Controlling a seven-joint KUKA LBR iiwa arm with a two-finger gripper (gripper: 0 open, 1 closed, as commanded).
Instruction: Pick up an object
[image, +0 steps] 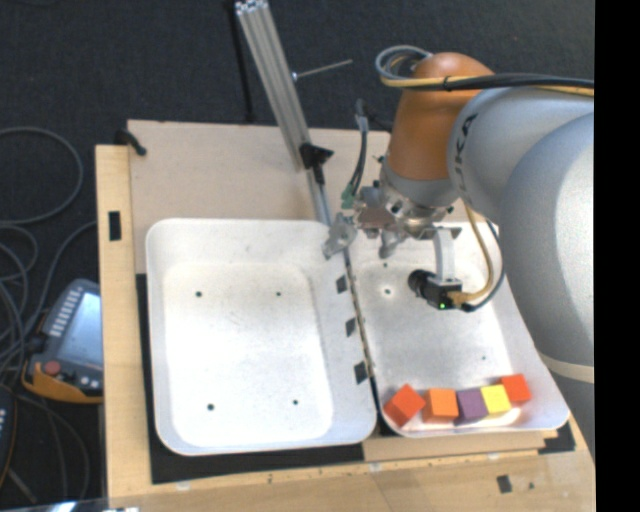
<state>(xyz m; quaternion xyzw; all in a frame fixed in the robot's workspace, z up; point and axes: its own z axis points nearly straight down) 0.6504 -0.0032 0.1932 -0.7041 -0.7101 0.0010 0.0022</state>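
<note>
Grey and orange, the KUKA arm (500, 150) reaches in from the right and bends down over the far end of the right bin (440, 350), its orange band topping the wrist. The gripper (385, 232) hangs beneath it, near the bin's far-left corner and close to the divide between the two bins; whether it is open or closed cannot be told from this angle, and nothing is visibly held in it. A black cable loops from the wrist down over the bin floor.

Five blocks sit in a row along the right bin's near rim, well apart from the gripper: an orange-red block (406, 403), an orange block (443, 403), a purple block (470, 404), a yellow block (496, 400) and a red-orange block (516, 389). The row's long axis runs left to right, rising slightly toward the right, the blocks touching or nearly so. The leftmost is turned a little out of line.

Bare white floor lies between gripper and blocks. The left bin (250, 335) offers wide open floor. An aluminium rail (285, 110) slants down toward the bins' shared far edge.
</note>
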